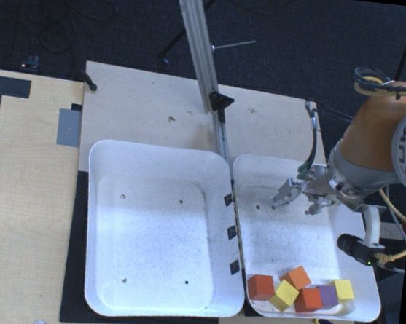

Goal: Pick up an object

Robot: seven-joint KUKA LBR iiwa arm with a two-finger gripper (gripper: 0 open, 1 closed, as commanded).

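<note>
Reaching in from the right, the arm (pixel 382 136) hangs over the right bin (pixel 269 224), beside the left bin (pixel 151 225). Its gripper (pixel 287 196) sits above the bin's upper, bare part; whether the jaws are spread or pressed together I cannot tell. The blocks (pixel 301 288) cluster at the bin's near edge, well apart from the gripper, toward the camera and slightly right, so the coming move likely runs that way.
</note>
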